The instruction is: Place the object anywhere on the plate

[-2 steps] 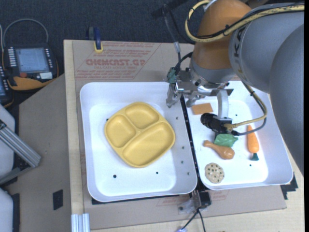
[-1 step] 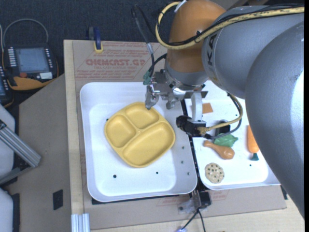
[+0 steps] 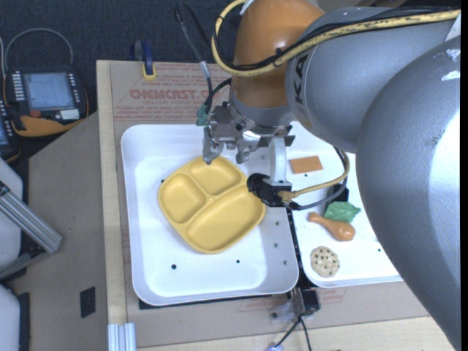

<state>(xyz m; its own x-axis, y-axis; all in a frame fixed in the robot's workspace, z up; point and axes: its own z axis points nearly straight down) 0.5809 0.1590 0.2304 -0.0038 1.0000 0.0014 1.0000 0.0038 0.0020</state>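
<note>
A yellow 3-section plate (image 3: 210,205) lies in the left bin (image 3: 146,262). The gripper (image 3: 219,148) hangs at its far edge; jaw state unclear. A drumstick (image 3: 333,226), cookie (image 3: 324,261) and leaf (image 3: 341,211) lie in the right bin (image 3: 365,273).

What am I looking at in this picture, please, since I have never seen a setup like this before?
This is one photo from a fixed camera above a bench, looking down at a slant. The big grey shape with the orange band is a robot arm reaching in from the right. Its gripper hangs over the far edge of a yellow divided plate, which lies in the left white bin. I cannot tell whether it holds anything. The right white bin holds toy food: an orange flat square, a green leafy piece, a chicken drumstick and a chocolate chip cookie. The job is to put one item on the plate.
</note>
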